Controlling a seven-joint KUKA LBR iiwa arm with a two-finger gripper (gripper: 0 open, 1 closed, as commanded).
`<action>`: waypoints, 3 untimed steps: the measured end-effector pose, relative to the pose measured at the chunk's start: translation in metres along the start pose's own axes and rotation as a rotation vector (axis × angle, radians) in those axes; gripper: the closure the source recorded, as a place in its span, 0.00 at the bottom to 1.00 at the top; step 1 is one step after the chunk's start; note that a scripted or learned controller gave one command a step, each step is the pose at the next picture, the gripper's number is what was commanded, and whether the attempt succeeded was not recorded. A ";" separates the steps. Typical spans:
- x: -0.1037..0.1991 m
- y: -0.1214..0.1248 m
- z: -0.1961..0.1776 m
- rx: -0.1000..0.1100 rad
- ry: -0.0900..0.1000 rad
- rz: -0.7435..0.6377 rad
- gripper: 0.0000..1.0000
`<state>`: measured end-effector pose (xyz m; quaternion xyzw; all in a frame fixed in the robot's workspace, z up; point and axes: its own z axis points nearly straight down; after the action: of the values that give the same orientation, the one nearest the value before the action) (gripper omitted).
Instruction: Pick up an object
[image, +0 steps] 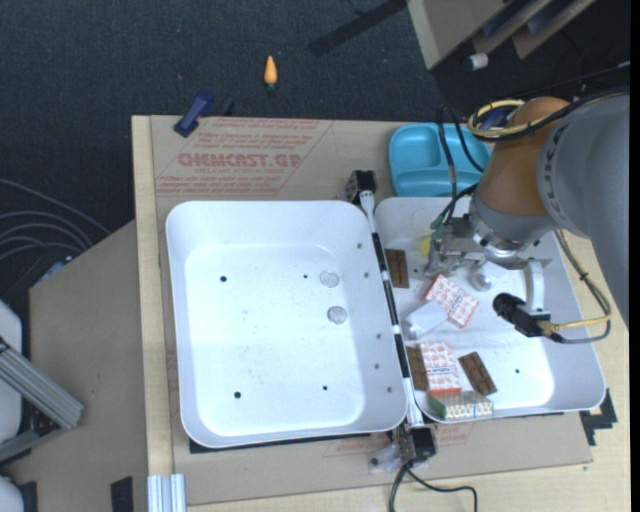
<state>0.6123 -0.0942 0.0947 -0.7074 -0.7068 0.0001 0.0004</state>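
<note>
My gripper (455, 262) hangs low over the back part of the right bin (572, 372), just above a red-and-white patterned box (453, 301). Nothing can be made out in its grasp. A brown bar (397, 268) lies to its left by the bin's wall. A pale crumpled packet (424, 320) sits beside the patterned box. Toward the front lie a second red-and-white packet (438, 365), another brown bar (478, 373) and a small multicoloured strip (461, 406).
The left bin (200, 225) shows two small round discs (333, 297) near its right wall. A blue tray (428, 160) stands behind the right bin, close to the arm. A blue clip (193, 114) lies at the board's back left corner.
</note>
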 end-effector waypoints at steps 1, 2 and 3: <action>0.000 0.000 0.000 0.000 0.000 0.000 0.00; -0.001 -0.089 0.007 0.002 0.000 0.000 0.00; -0.001 -0.088 -0.003 -0.001 0.000 0.000 1.00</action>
<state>0.5240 -0.0949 0.0980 -0.7074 -0.7068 -0.0004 -0.0001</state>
